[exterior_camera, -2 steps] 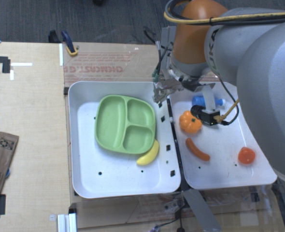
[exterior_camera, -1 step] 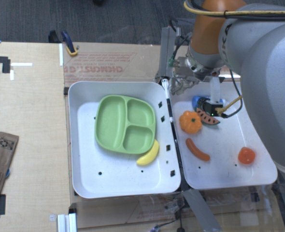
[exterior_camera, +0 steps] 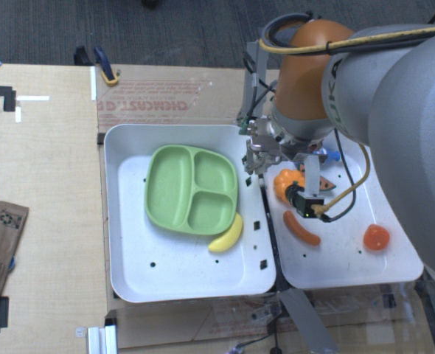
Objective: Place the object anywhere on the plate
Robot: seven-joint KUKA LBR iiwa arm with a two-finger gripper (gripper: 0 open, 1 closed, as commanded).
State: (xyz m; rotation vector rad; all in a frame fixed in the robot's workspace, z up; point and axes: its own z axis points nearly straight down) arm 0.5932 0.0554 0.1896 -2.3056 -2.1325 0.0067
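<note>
inspection, my station. reference thing: the green plate [exterior_camera: 166, 183], three compartments, lying flat in the left white bin [exterior_camera: 122, 227] on the desk [exterior_camera: 40, 198].

my tool [exterior_camera: 256, 157] hangs just off the plate's right rim, over the seam where the left bin meets the right bin [exterior_camera: 350, 268]. i cannot tell whether it is spread or pressed together (the wrist and its cabling cover it from above), and i see nothing gripped in it. my arm [exterior_camera: 313, 72] comes in from beyond the plate's right side.

things found, each placed against the plate:
- yellow banana [exterior_camera: 228, 234]: on the left bin's floor, touching the plate's lower right corner, curved along its rim.
- orange rounded thing [exterior_camera: 284, 183]: right of the plate, across the seam, in the right bin, close below my tool.
- red sausage-shaped thing [exterior_camera: 301, 228]: right of the plate and a little lower, in the right bin, lying at a slant.
- red-orange ball [exterior_camera: 376, 237]: far right of the plate, well apart from it, in the right bin.
- small blue thing [exterior_camera: 332, 155]: right of the plate, partly hidden behind my wrist; i cannot identify it.

which of these is the task's object i cannot tell; all lie off the plate, on bin floors.
</note>
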